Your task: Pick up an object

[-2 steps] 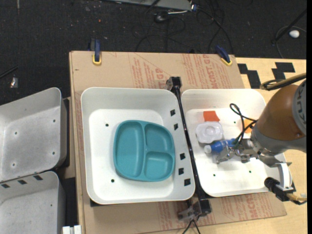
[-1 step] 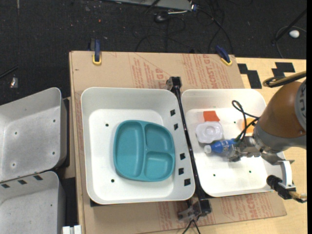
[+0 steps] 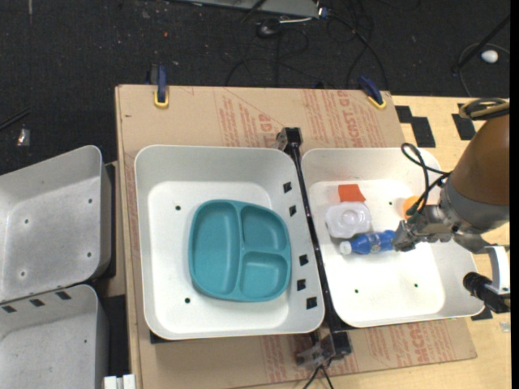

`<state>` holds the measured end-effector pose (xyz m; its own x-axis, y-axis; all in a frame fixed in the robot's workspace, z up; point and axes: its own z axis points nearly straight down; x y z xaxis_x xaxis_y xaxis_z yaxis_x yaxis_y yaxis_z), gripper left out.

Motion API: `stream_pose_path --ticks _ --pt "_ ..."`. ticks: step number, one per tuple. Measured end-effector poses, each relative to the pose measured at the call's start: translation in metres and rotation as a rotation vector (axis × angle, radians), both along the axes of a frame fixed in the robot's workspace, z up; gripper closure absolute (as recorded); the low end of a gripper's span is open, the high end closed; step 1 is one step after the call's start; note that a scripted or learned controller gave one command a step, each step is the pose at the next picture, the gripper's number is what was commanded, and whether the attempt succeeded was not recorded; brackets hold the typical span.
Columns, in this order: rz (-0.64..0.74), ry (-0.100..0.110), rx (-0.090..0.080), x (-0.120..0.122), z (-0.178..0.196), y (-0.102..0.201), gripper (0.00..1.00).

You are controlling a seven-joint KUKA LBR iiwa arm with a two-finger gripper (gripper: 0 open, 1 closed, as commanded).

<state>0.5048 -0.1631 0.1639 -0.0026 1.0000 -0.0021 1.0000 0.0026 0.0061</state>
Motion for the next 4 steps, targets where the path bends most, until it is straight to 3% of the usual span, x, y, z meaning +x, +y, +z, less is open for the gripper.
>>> stream_pose_path --ticks 1,2,3,4 --pt "0.0 0.0 0.0 0.004 0.043 -0.001 1.0" --pt "0.0 0.005 0.001 0.004 0.046 -0.001 1.0" --pt "0.005 0.007 0.005 -0.003 0.05 0.055 1.0" --pt "0.006 0.004 0.004 0.006 0.063 0.11 1.0"
